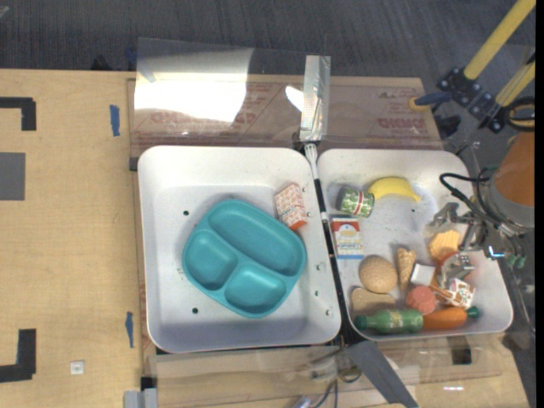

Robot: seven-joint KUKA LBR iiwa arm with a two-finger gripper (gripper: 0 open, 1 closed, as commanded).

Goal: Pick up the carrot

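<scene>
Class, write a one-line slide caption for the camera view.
Pincer over the right bin, carrot near its front edge.

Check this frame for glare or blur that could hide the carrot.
Camera view: strong glare on the clear plastic sheet behind the bins; the white right bin is evenly lit with soft shadows. The orange carrot at its near edge is sharp enough, partly covered by a small printed packet. The grey gripper looks slightly blurred.

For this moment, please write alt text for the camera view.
The arm's claw hangs over the right bin, amid toy food; the carrot lies at the bin's near edge beside a green bottle. The left bin holds a teal divided plate and a small carton.
</scene>
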